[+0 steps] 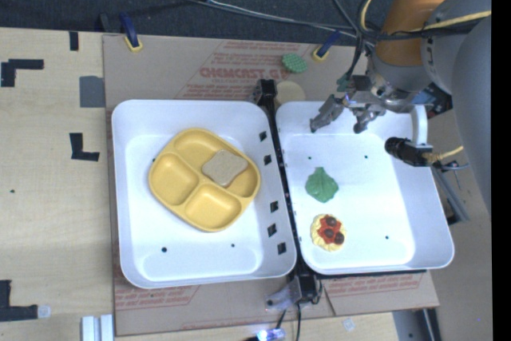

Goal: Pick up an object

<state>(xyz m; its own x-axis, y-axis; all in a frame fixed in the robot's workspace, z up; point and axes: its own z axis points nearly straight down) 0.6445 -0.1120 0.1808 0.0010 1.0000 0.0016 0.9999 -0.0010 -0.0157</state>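
- We see the bench (48,172), of light wood with black tape marks, under a cardboard sheet (192,68) that carries red print; behind it, at 12 o'clock, lies dark carpet with grey cables.
- The arm (447,20) comes in from 2 o'clock, grey with an orange band.
- The left bin (136,251) holds a yellow divided plate (204,178); its long axis runs from about 10 to 4 o'clock.
- The right bin (399,204) touches the left bin along the middle seam, where black clips sit.
- The gripper (345,117) hangs over the upper edge of the right bin, at 12 o'clock from the green piece. Its two fingers stand apart, and we see nothing between them.
- A tan slice of bread (224,166) lies flat in the plate's upper right compartment.
- A green leaf-shaped piece (322,185) lies in the right bin near its left wall, with the narrow tip toward 12 o'clock.
- A small round yellow piece with red and dark spots (328,231) lies just at 6 o'clock from the leaf, apart from it.
- Nothing stands between the gripper and these two pieces.
- A small green thing (294,61) rests on the cardboard outside the bins, at 11 o'clock from the gripper.
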